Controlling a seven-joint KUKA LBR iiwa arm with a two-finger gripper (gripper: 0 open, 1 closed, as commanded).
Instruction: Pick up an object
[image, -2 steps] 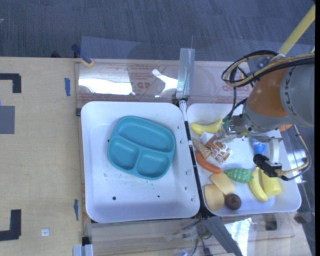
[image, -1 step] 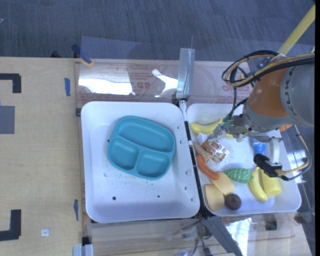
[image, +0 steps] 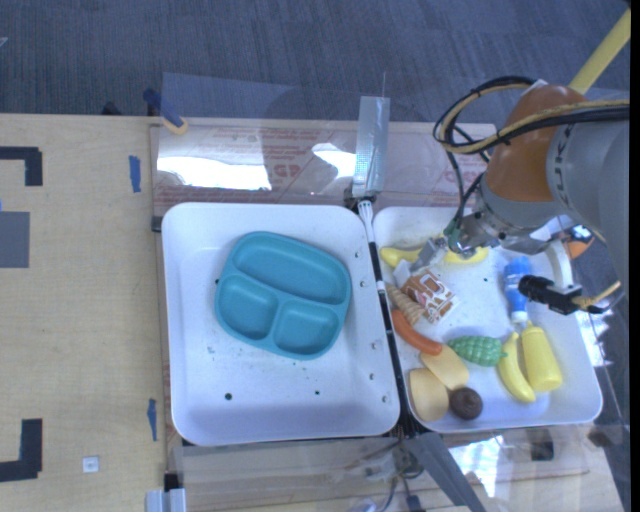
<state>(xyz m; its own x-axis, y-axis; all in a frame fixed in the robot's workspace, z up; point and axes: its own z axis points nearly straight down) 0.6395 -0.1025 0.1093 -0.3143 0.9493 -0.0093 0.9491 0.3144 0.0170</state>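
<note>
Right bin holds the clutter: snack packet, carrot, banana, blue bottle. End effector low over the bin's far end, by a yellow piece; grip state unreadable. Nothing visibly lifted; the pick looks undone.

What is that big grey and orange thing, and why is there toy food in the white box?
That grey and orange thing is a robot arm. It reaches in from the right, and one camera looks down on it from above. At its end is a small hand for picking things up. It hangs low over the top of the right white bin, and I cannot tell whether it is holding anything.

That bin holds toy food: a banana, a green veggie, an orange carrot, a brown ball and more. The left white bin holds a blue plate with three sections. The robot's job is to pick one thing up.
</note>
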